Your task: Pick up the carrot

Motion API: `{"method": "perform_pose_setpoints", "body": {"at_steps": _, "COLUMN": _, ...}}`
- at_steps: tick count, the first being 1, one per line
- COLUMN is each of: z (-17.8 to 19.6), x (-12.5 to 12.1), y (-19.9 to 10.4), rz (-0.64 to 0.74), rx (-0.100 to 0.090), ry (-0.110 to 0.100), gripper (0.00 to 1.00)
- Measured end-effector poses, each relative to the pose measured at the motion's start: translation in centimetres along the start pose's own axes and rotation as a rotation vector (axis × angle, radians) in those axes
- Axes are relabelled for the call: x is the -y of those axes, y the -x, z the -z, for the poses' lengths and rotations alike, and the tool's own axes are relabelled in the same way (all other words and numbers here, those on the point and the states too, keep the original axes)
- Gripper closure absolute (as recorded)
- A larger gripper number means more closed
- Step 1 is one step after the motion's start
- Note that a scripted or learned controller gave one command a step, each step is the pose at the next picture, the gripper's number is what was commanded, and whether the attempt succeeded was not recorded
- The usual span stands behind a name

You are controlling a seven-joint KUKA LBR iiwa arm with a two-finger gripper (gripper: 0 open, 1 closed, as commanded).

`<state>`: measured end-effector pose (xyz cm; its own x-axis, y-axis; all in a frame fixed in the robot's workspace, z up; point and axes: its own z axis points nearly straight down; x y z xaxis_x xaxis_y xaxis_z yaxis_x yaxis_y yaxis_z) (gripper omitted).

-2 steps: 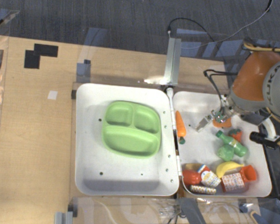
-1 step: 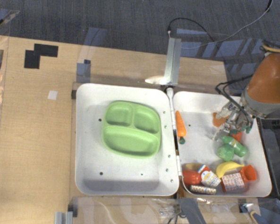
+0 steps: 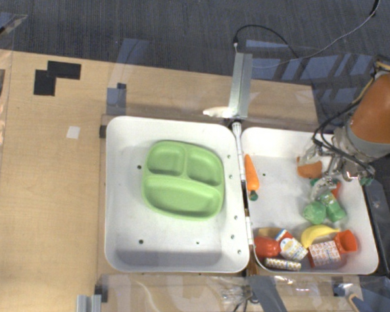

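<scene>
One carrot [image 3: 250,173] lies in the right bin [image 3: 278,190], beside one banana [image 3: 319,233].

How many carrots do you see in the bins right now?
1. The carrot lies along the left wall of the right bin, near the divider, apart from the toy pile at that bin's near edge. Another could be hidden under the pile or the arm.

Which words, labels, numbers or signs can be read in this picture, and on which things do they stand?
None can be read.
Red-and-white box in the right bin: it bears print, too small and blurred to read.
Small packet beside it: coloured markings, too blurred to read.
Carrot, green tray, banana: no text seen.
</scene>
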<state>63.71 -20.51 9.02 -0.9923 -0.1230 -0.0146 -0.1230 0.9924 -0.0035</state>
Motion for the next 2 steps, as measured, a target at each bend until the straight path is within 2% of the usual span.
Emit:
{"method": "perform_pose_setpoints", "body": {"at_steps": 1, "z": 0.0, "x": -1.1, "y": 2.7, "rz": 0.307, "rx": 0.001, "ry": 0.001, "gripper": 0.0}}
{"method": "perform_pose_setpoints", "body": {"at_steps": 2, "z": -0.1, "x": -4.8, "y": 0.8, "rz": 0.672, "rx": -0.001, "ry": 0.004, "gripper": 0.0}}
